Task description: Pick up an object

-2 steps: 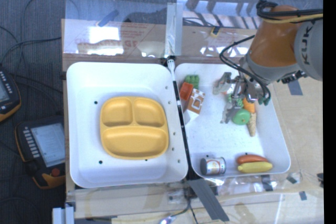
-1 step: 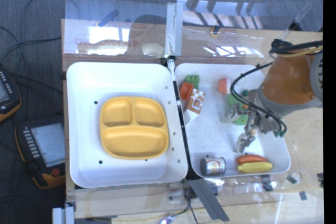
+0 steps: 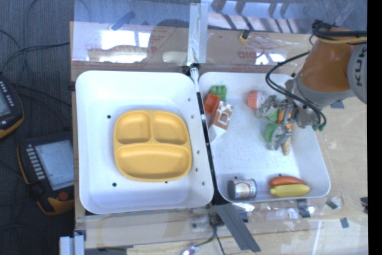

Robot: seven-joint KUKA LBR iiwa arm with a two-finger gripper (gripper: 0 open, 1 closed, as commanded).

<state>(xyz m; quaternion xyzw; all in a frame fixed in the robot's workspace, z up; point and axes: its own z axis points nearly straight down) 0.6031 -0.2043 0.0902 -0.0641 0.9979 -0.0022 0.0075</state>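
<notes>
- Two white bins sit side by side; the left bin (image 3: 95,188) bears a yellow divided plate (image 3: 153,144), well apart from the arm and unlikely to be the thing chosen now.
- Moving rightward into the right bin (image 3: 322,179), a green block (image 3: 218,91) and an orange-and-white carton (image 3: 217,113) lie against the dividing wall, at about nine o'clock from the gripper.
- Along the near edge lie a small can (image 3: 243,189) on its side and, at its three o'clock, a yellow banana-like toy (image 3: 290,190) touching a red-orange piece (image 3: 286,180); both have their long axes running nine to three.
- A red-and-white piece (image 3: 256,98) sits just at the ten o'clock side of the gripper.
- The gripper (image 3: 280,122) hangs low over a tangle of small green and tan pieces (image 3: 278,135) near the bin's right wall; these I judge to be the thing it is after, lying right beneath it and trailing toward six o'clock.
- Whether the pincer is spread or pressed together I cannot tell; clutter and wrist hide it.
- The arm (image 3: 325,68) reaches in from two o'clock, so a straight drop, not a sideways reach, looks needed.
</notes>
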